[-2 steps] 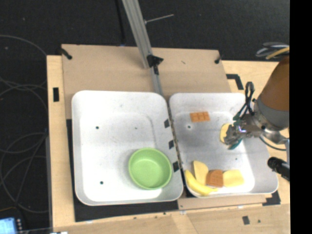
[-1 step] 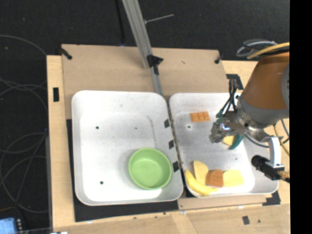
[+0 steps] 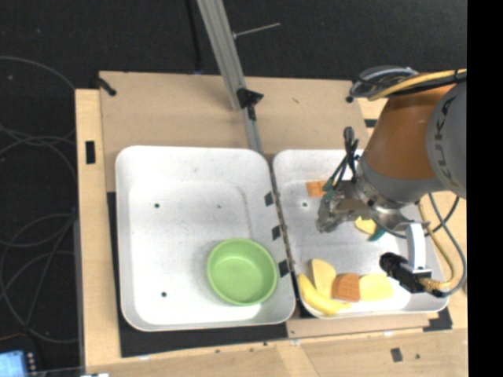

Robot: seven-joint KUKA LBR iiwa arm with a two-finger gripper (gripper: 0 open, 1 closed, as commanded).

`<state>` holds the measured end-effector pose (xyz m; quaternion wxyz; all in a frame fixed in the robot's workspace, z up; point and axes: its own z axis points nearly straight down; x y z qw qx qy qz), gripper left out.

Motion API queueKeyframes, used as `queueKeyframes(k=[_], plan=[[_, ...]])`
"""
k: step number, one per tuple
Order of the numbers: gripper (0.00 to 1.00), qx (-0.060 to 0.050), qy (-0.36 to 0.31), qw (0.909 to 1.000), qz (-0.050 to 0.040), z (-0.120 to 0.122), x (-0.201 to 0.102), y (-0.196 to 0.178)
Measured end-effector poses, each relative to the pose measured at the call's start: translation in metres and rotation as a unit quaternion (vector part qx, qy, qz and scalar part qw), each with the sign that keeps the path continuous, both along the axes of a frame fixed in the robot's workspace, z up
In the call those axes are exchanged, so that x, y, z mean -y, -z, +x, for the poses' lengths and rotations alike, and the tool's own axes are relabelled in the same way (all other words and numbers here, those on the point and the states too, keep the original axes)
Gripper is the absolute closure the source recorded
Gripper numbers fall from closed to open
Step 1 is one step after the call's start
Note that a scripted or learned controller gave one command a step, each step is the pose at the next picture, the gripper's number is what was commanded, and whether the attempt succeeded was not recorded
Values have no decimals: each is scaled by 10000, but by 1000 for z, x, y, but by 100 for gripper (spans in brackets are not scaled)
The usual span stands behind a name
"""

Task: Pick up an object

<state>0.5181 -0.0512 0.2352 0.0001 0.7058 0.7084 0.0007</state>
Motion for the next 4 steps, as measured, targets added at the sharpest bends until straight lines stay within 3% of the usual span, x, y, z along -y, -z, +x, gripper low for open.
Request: queueKeyframes(k=[3,4], plan=[[100,-14,3,10000,-1,2,-138,9],[0,-14,1,10000,-3,2,-138,9]])
